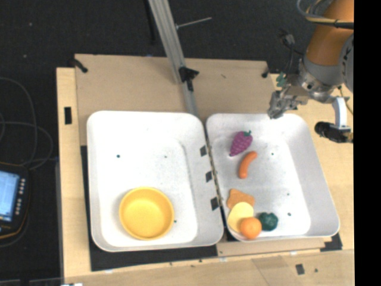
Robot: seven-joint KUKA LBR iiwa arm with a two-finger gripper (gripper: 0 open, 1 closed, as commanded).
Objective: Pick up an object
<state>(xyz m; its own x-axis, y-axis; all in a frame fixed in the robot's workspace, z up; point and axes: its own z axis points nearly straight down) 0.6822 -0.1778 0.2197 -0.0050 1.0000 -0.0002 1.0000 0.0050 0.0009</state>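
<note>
The fingers of the hand (277, 109) are small and dark against the rim of the right-hand shallow white bin (309, 159), so it cannot be told whether they are spread or closed, and nothing can be made out between them. The upper part of the grey arm with the orange band (327, 37) is cut off at the frame edge.

The hand is positioned over the far rim of the right-hand bin, with the wrist angled down and toward that bin.

Inside the right-hand bin, a purple plastic grape bunch (240, 142) is located near the far side, with an orange carrot-shaped piece (246, 164) just beside it. At the near corner of the same bin, an orange wedge (239, 197), a pale yellow round piece (240, 213), an orange ball (250, 227) and a dark green lumpy item (269, 221) are clustered together.

The left-hand shallow white bin (143, 142), adjoining the right-hand bin on the worktop (119, 88), contains a yellow round bowl (146, 213) at its near side.
</note>
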